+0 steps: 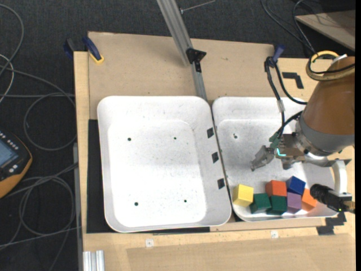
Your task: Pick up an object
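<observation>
Several small blocks lie bunched along the front edge of the right bin: a yellow block, two green blocks, a red-orange block, a blue block, a purple block and an orange block. My gripper hangs over the middle of the right bin, just behind the blocks and above them. It is open, and nothing sits between its fingers. The arm's orange band covers the bin's right side.
The left bin sits beside the right one, the two meeting along a rim with black clips. A slanted metal bar crosses the bench behind the bins. Cables hang down near the right bin's back corner.
</observation>
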Controlling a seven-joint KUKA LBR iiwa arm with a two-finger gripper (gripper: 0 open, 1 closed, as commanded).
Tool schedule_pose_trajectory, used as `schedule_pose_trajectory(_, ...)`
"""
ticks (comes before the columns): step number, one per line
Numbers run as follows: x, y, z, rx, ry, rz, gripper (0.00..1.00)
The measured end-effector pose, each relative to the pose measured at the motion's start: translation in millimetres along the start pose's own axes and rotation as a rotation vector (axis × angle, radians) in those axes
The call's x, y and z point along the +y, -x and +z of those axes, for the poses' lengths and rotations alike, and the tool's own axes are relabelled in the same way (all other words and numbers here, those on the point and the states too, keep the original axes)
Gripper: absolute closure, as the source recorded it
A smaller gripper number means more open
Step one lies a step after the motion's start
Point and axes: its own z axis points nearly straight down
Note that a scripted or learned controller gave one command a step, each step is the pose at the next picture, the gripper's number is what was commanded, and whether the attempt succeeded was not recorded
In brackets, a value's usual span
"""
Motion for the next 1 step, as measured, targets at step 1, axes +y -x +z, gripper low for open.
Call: schedule_pose_trajectory(1, 1.2, 0.0, -2.0, -0.001, 0.007, -0.001, 0.0)
